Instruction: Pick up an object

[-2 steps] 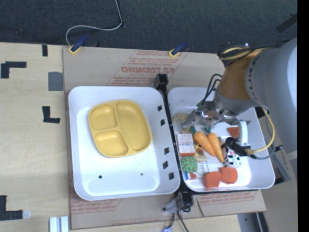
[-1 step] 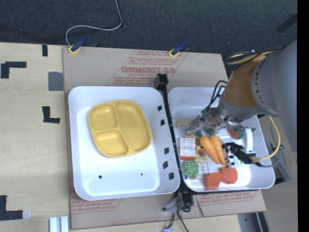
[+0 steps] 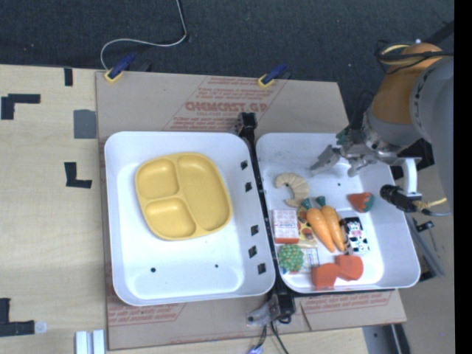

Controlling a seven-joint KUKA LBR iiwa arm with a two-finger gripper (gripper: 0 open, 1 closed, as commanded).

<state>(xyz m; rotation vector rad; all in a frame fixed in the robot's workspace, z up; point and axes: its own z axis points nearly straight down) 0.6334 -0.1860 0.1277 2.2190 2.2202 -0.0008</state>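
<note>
The gripper hangs with fingers spread wide and nothing between them, over the upper part of the right bin. Below it in that bin lie a croissant, a carrot and other toy food; the yellow plate sits in the left bin.

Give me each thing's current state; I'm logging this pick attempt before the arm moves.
gripper: open, above the right bin, holding nothing.
yellow plate: flat in the left bin, compartments bare.
croissant: lying free in the right bin.
carrot: lying on its side among the other toys.
green toy: resting near the right bin's front.
</note>
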